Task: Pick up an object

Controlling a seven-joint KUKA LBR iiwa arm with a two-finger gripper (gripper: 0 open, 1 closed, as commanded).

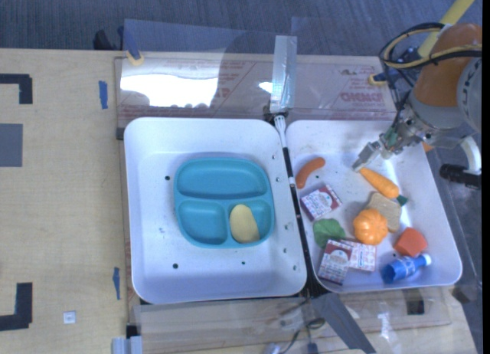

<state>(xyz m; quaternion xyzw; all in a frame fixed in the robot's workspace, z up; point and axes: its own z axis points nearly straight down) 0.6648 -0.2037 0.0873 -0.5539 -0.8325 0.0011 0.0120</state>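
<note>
Grey arm point(467, 92), orange band, black-yellow cables.

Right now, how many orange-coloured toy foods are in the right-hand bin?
3: a sausage near the bin's left wall, a carrot just below the tool, and a round orange in the middle. Others may hide underneath.

Arm point(448, 77) angled down-left from right

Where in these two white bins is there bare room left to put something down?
Free: left bin floor around the blue divided tray, and the tray's top compartment. Right bin: bare strip along its far edge. Crowded: its middle and near side, from orange carrot to blue bottle.
</note>
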